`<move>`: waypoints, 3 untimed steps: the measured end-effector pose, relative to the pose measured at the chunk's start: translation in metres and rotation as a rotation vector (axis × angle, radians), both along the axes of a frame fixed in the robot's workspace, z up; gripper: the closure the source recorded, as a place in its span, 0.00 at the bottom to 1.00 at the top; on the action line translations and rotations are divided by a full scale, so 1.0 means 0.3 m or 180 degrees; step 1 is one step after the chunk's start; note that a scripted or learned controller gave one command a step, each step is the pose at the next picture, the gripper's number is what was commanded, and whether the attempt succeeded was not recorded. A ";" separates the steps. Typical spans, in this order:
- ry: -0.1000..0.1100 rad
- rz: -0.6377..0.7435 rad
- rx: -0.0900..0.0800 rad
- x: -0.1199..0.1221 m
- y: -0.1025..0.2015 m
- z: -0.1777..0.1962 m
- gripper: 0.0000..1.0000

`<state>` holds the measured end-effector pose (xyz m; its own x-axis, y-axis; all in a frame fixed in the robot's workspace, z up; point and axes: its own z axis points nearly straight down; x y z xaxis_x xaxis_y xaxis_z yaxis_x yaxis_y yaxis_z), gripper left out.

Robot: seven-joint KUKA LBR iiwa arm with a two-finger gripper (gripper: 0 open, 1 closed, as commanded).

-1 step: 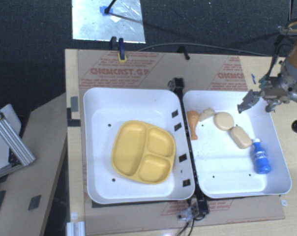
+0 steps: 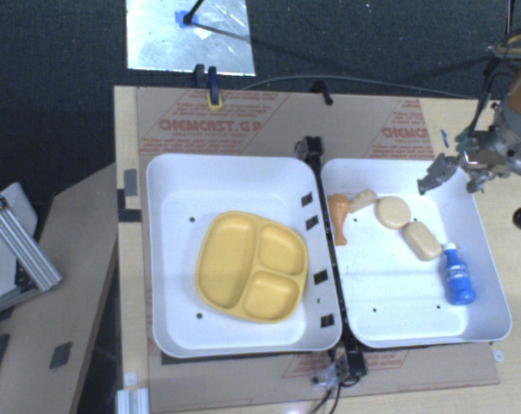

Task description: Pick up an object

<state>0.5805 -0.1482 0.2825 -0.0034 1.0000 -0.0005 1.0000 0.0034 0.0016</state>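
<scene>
The right bin (image 2: 493,317) holds an orange drumstick-shaped piece (image 2: 338,217), a round beige piece (image 2: 392,211), an oblong beige piece (image 2: 422,240) and a small blue bottle (image 2: 457,276) with a white cap. My gripper (image 2: 456,178) hangs over the bin's far right corner, up and to the right of the beige pieces. Its fingers are open with nothing between them. The nearest object, the round beige piece, lies well apart from the fingertips.
The left bin (image 2: 170,231) holds a yellow divided plate (image 2: 252,266). A black divider with clips (image 2: 321,231) runs between the bins. A metal sheet (image 2: 190,24) lies at the back, and an aluminium frame (image 2: 19,240) stands at the left.
</scene>
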 end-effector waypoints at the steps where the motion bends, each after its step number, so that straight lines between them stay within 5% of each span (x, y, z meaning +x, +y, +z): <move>1: 0.0012 -0.0004 0.0004 -0.009 0.033 -0.183 0.00; 3: 0.0008 -0.0008 0.0004 -0.019 0.075 -0.564 0.00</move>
